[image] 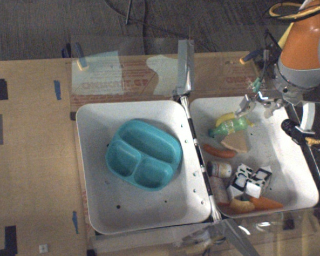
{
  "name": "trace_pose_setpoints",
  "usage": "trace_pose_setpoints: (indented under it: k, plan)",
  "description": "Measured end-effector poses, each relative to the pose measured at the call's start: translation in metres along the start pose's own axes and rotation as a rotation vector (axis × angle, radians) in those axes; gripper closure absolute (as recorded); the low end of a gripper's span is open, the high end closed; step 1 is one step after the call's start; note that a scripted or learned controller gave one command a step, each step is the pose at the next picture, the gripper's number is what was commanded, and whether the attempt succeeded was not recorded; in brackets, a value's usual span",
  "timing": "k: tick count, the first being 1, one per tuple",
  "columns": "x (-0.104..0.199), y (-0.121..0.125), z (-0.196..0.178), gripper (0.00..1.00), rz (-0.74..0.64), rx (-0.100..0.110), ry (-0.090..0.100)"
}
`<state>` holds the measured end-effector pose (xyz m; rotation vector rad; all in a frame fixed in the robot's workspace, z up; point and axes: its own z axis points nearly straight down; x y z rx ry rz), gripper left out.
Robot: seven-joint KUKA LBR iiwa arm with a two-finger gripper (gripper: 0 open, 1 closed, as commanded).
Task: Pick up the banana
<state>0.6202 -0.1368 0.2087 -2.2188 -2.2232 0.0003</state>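
I read the claw [251, 102] near the banana [225, 118], finger state unclear. Risk: green bottle [230, 127] touches banana; I may grab both or neither.

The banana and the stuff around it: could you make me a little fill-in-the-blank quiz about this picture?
1. The banana lies in the ____ bin.
2. The divided plate in the other bin is ____ in colour.
3. Right below the banana lies a ____ bottle.
4. The tool hangs near the banana's ____ end.

Missing words: right; teal; green; right
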Motion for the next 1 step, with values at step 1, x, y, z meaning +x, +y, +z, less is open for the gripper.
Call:
trace_pose_setpoints:
  k: [1]
  plan:
    - [0.0116, 0.049, 0.1203, 0.0, -0.094, -0.008, -0.003]
